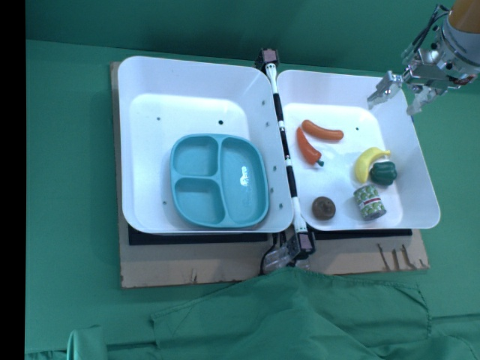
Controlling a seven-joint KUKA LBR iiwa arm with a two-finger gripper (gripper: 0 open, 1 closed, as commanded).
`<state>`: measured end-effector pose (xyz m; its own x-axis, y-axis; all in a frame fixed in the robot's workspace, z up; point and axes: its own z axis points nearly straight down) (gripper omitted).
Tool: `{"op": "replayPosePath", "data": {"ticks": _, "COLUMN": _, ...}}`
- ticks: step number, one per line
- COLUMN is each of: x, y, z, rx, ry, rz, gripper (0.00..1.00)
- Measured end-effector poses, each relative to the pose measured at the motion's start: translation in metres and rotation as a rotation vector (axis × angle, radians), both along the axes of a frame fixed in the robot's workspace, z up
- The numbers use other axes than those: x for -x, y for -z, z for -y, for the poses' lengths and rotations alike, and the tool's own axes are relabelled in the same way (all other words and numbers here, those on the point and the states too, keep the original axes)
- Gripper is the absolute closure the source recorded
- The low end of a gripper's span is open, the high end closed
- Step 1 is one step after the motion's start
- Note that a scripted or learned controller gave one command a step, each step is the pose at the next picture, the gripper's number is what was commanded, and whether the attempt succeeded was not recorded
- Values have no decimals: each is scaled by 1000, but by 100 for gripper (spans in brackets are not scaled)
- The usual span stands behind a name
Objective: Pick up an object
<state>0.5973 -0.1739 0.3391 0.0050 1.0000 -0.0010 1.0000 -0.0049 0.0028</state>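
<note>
At the upper right of the frame the gripper [398, 97] hangs over the far right corner of the right bin [420, 201], its fingers [381, 90] spread apart with nothing between them. In that bin lie two orange sausages [322, 131] near the middle, a yellow banana [367, 162] touching a green pepper [384, 172], a small can [369, 202] and a brown doughnut [324, 207] toward the lower edge. The left bin [142, 88] holds a teal divided plate [218, 180], and both bins sit on the green tabletop [67, 163].

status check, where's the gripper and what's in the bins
Gripper open, holding nothing, above right bin's far right corner. Sausage, carrot, banana, green pepper, can, donut untouched. Teal tray in left bin.
</note>
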Motion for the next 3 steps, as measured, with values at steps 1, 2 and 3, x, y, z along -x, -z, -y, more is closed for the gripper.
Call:
{"op": "replayPosePath", "data": {"ticks": 1, "x": -4, "y": 148, "z": 13, "rx": 3, "ry": -1, "rz": 4, "gripper": 0}}
{"op": "replayPosePath", "data": {"ticks": 2, "x": 44, "y": 152, "z": 15, "rx": 8, "ry": -1, "rz": 19, "gripper": 0}}
{"op": "replayPosePath", "data": {"ticks": 3, "x": 43, "y": 139, "z": 17, "rx": 13, "ry": 3, "rz": 26, "gripper": 100}}
